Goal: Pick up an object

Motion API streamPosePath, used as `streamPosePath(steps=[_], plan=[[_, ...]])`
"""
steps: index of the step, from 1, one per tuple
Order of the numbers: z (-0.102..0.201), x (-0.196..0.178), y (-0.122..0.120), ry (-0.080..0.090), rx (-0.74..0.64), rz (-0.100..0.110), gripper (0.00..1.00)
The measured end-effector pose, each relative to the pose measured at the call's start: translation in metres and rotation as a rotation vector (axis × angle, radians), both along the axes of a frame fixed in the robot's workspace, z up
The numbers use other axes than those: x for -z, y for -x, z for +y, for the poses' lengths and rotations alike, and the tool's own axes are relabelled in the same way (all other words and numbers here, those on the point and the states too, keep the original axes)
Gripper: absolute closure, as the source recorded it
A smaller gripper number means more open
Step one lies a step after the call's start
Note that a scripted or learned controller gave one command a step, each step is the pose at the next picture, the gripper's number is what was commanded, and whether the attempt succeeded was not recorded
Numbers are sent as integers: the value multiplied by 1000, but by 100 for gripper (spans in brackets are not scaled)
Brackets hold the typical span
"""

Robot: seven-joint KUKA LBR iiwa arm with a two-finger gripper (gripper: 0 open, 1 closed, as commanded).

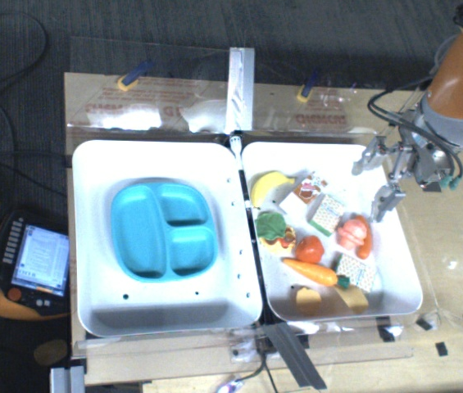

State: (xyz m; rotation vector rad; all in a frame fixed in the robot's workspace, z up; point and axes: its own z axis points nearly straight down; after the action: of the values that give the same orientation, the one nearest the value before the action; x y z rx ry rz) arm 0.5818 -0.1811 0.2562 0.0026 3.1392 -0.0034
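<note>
A brown toy piece lies against the near wall of the right bin, beside a tan one. Just beyond them the orange carrot points left, with a red tomato and a pinkish-red fruit behind it. The gripper hangs at the bin's far right corner, fingers spread apart and holding nothing, with bare white floor between it and the fruit. The yellow banana sits by the divider. The left bin carries a blue tray.

The arm is cut off by the frame's right edge; the tool is too small to judge its grip; small packets carry unreadable print
</note>
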Motion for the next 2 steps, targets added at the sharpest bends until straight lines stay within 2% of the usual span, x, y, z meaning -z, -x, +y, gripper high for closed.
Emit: streamPosePath(steps=[1, 2], plan=[[-20, 142, 3, 0, 176, -1, 0], [-17, 156, 1, 16, -145, -35, 0]])
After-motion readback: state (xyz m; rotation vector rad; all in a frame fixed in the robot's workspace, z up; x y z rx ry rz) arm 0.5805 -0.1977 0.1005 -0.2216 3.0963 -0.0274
